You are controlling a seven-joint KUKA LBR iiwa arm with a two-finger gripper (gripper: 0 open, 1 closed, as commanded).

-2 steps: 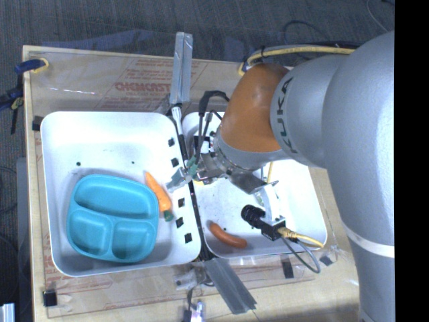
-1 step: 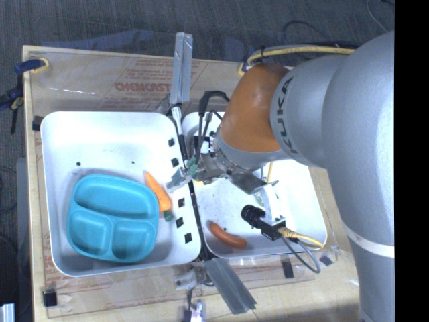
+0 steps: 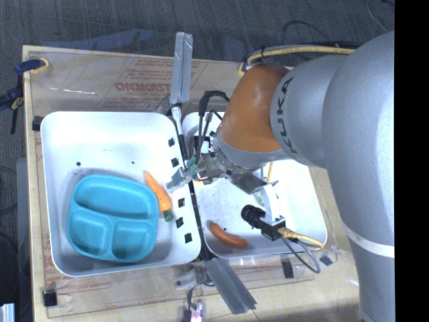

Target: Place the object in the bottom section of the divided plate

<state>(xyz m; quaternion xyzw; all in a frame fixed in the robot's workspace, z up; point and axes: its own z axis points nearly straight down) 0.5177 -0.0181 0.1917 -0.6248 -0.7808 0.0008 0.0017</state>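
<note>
A blue divided plate (image 3: 114, 218) is seen in the left bin (image 3: 60, 146), at seven o'clock from the view's centre. A toy carrot (image 3: 158, 192) lies at the plate's three o'clock, just beside its rim. A sausage (image 3: 227, 236) rests in the right bin (image 3: 315, 213), at six o'clock from the gripper (image 3: 191, 168), which is placed over the dividing rims; whether it is open cannot be told.
</note>
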